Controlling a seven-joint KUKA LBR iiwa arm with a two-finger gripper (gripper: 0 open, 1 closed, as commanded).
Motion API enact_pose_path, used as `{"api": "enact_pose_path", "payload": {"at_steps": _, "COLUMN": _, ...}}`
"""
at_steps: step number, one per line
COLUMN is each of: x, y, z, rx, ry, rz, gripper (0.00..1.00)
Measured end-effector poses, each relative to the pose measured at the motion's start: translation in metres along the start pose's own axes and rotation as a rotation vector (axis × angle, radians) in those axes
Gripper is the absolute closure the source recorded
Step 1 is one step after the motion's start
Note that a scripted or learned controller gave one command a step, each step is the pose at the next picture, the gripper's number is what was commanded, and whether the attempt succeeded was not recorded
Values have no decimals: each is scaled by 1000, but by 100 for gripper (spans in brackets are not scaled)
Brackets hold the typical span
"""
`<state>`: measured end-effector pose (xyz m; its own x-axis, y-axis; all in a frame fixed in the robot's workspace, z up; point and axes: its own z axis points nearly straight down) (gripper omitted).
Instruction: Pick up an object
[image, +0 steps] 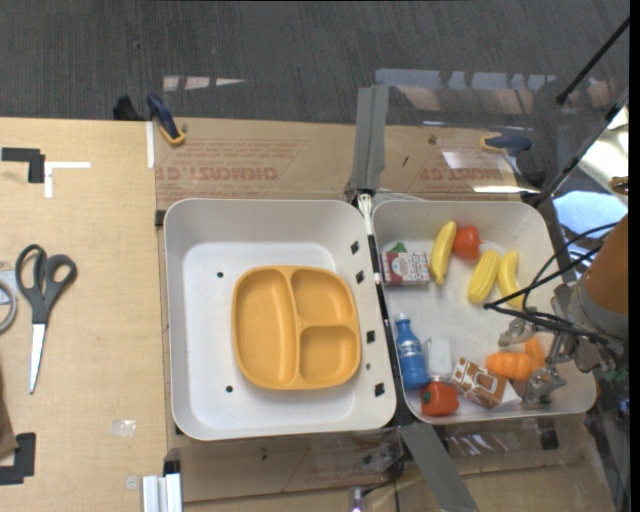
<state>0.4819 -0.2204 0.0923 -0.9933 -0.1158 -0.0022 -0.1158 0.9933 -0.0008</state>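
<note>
Crowding gripper (548, 385): orange toy (510, 364), carton (478, 383), bin wall (580, 400).

The arm (610, 275) reaches in low at the counter's right edge; its hand (545, 385) looks blurred, pointing down.
</note>
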Motion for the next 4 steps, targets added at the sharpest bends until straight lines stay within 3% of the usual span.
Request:
{"api": "enact_pose_path", "payload": {"at_steps": 1, "x": -120, "y": 38, "z": -28, "rx": -1, "ry": -2, "rz": 50, "gripper": 0}}
{"api": "enact_pose_path", "payload": {"at_steps": 2, "x": -141, "y": 82, "z": -7, "rx": 4, "ry": -6, "rz": 52, "gripper": 0}}
{"api": "enact_pose_path", "payload": {"at_steps": 3, "x": -138, "y": 89, "z": -5, "rx": 12, "ry": -9, "rz": 105, "gripper": 0}}
{"api": "enact_pose_path", "payload": {"at_steps": 4, "x": -140, "y": 92, "z": -15, "rx": 9, "ry": -14, "rz": 101, "gripper": 100}}
